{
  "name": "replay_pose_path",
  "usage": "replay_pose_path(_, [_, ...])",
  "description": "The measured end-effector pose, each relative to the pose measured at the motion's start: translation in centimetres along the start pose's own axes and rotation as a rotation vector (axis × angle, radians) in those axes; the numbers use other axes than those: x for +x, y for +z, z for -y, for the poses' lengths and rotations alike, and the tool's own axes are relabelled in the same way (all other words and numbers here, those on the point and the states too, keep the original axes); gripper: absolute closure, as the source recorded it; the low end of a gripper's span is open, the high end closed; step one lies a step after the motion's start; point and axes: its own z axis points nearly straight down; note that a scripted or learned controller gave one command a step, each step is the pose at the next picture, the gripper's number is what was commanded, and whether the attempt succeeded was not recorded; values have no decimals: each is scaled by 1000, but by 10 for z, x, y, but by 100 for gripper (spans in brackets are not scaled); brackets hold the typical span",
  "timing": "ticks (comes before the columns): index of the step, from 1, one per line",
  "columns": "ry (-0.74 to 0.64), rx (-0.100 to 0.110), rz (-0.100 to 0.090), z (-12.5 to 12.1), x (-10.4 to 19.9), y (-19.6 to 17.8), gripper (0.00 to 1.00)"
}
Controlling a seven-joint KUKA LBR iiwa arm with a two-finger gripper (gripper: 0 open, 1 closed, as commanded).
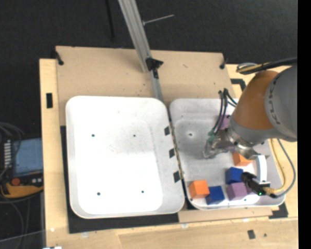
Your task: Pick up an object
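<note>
A: Camera, count and mounting?
B: One, fixed above the desk (pixel 135 71), looking down at a slant.

A: Coverage?
B: Both white bins: left bin (pixel 119 154), right bin (pixel 197 118). Desk edges and dark floor beyond.

A: Distance?
B: Moderate; whole desk fits. The arm (pixel 264 108) enters from the right.

You can't really make out the two-finger gripper (pixel 213 150), it's just a blurry dark lump under the wrist. The grey arm (pixel 269 108) also covers most of a small orange block (pixel 242 160).
</note>
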Motion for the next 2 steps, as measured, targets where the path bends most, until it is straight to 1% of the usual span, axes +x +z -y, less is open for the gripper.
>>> replay_pose_path(1, [-13, -4, 3, -9, -6, -60, 100])
replay_pose_path(2, [-14, -4, 2, -11, -7, -115, 100])
